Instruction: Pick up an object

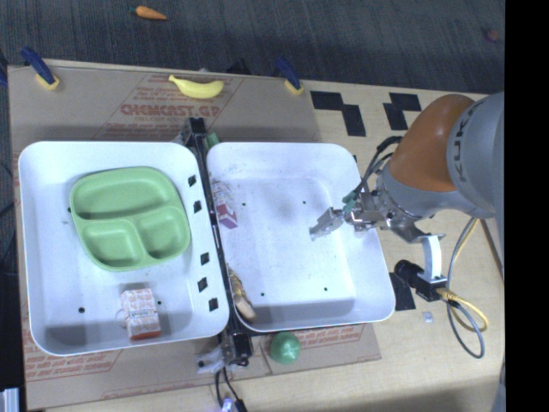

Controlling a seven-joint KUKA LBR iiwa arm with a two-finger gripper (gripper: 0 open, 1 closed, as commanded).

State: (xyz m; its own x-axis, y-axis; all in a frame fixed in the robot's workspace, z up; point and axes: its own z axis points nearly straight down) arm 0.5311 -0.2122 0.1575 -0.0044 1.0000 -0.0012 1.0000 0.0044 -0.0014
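Cardboard covers the surface (283,114) under both white bins. I see the right bin (343,307) mostly bare across its middle, with a small pink package (225,206) against its left wall. My gripper (328,223) hovers above its right half, touching nothing; I cannot tell how far the fingers are spread. A green tray (129,217) and a wrapped snack (140,312) lie in the left bin (43,256).

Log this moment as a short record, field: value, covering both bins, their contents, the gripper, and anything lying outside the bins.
left bin: green divided tray; small boxed item near front edge
right bin: small packet against left wall; small tan object at front-left corner
gripper: over right side of right bin, nothing seen held
outside bins: banana behind; green ball in front; orange object on floor
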